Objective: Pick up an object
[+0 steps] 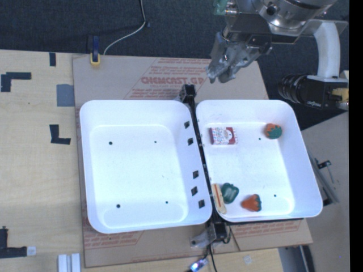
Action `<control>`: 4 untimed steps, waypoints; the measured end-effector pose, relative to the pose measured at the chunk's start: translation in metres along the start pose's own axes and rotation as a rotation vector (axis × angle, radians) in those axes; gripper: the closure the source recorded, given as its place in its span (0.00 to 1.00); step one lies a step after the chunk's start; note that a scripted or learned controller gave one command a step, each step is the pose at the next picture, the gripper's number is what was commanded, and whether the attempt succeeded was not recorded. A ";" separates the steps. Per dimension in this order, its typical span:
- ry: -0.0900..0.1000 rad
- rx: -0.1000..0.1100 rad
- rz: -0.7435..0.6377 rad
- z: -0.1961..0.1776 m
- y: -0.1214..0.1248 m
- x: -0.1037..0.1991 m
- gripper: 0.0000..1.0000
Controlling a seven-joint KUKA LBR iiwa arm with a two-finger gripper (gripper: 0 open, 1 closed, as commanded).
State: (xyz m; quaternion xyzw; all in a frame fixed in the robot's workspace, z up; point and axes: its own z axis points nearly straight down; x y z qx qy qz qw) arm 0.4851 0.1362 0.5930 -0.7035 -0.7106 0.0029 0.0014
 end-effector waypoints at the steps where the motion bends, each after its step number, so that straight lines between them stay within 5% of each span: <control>1: 0.000 0.001 -0.001 -0.010 0.000 0.000 1.00; 2: 0.000 0.003 0.004 0.063 0.009 0.061 1.00; 3: 0.001 -0.005 0.006 0.059 0.010 0.090 1.00; 4: 0.001 -0.003 0.008 0.061 -0.001 0.070 1.00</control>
